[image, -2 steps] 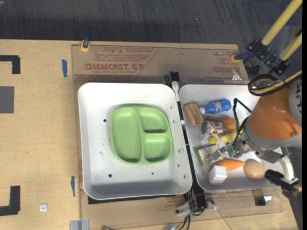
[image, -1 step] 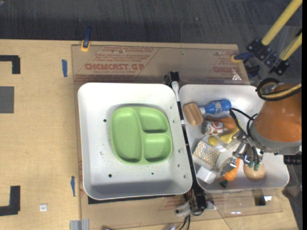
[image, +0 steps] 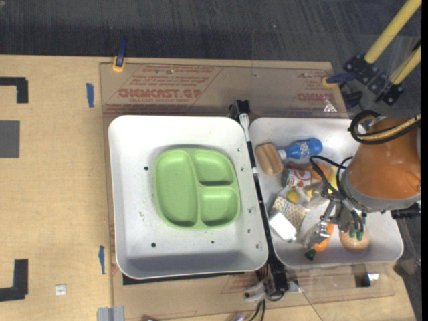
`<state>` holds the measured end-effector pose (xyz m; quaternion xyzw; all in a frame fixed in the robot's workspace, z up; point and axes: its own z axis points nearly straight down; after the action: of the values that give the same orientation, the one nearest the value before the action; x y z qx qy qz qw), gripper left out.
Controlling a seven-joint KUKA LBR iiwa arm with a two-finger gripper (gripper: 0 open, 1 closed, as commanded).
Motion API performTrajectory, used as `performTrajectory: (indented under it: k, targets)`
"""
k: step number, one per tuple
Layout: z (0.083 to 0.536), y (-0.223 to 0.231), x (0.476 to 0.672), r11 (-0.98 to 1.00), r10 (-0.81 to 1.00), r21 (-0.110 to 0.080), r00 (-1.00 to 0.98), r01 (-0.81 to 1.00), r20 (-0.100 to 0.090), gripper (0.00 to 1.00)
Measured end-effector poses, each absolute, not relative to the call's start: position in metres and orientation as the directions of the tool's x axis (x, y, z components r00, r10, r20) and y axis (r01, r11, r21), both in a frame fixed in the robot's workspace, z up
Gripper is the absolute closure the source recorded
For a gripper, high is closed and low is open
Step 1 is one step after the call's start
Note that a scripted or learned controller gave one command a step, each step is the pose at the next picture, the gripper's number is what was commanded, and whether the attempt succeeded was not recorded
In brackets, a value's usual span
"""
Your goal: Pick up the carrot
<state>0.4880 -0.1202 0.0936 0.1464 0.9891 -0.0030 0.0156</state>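
The right bin [image: 394, 249] is crowded: a wooden block [image: 268, 158] and blue bottle [image: 301, 150] toward 12 o'clock, wrapped packets [image: 292, 210] and a white block [image: 282, 228] at 9 o'clock of the gripper [image: 329, 221], a tan ball [image: 354, 241] at 4 o'clock. The carrot [image: 319, 241] lies just below the gripper, its long axis running from 1 to 7 o'clock, green end at 7. I cannot tell how the pincer stands. A green divided plate [image: 198, 187] sits in the left bin [image: 127, 199].

green divided plate [image: 197, 187] in left bin [image: 127, 179] | blue bottle [image: 302, 150] in right bin [image: 391, 246]
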Motion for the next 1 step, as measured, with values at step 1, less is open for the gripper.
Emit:
performTrajectory:
  k: [1]
  targets:
    - [0.0938,-0.1182,0.4887,0.999,0.033,-0.008,-0.999,0.033,-0.034,0.0]
